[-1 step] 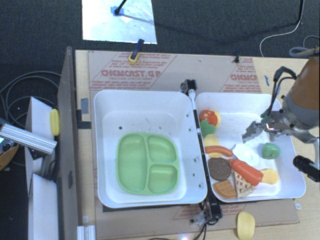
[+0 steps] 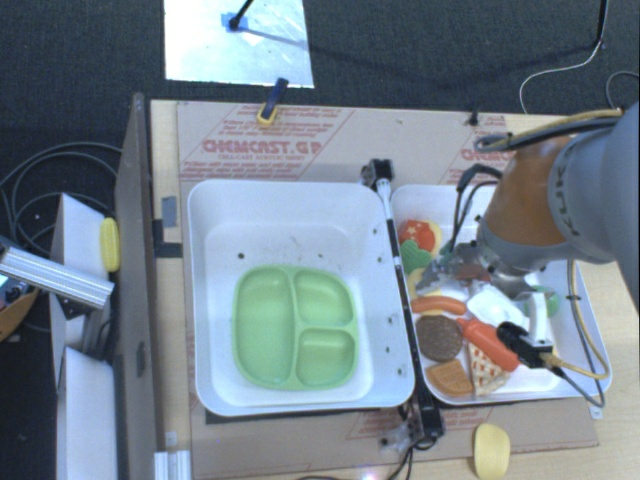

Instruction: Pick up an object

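The right bin (image 2: 580,308) is filled with toy food (image 2: 455,343): a brown round patty, orange sausage, red tomato, waffle pieces. The tool (image 2: 450,268) is lowered among them; its grip state cannot be determined.

Green divided tray (image 2: 295,326) in left bin (image 2: 215,208) (yellow piece (image 2: 490,450) outside).

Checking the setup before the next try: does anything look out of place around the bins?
One yellow piece lies outside both bins, on the board by the right bin's near corner, while the other toy food sits inside that bin. The green tray lies flat in the left bin.
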### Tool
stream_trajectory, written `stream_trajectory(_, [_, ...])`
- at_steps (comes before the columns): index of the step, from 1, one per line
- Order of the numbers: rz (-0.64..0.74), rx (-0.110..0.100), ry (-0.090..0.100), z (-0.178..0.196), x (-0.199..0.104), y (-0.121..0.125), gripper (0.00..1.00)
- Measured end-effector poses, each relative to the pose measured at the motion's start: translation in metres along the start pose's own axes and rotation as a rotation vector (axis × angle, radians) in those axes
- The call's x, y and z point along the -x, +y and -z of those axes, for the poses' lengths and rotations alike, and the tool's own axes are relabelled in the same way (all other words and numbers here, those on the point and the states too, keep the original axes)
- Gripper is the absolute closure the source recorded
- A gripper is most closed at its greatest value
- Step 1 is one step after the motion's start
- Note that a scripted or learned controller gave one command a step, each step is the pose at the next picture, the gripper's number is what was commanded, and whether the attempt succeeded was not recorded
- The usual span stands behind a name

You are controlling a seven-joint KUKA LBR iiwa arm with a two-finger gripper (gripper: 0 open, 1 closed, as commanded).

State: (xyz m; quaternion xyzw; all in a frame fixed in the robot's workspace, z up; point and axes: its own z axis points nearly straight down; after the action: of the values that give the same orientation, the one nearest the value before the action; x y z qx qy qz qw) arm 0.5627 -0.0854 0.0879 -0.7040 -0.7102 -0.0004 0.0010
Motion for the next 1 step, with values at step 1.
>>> stream_trajectory(1, [-0.001, 0.014, -0.004, -0.0016, 0.0065, 0.1056, 0.00])
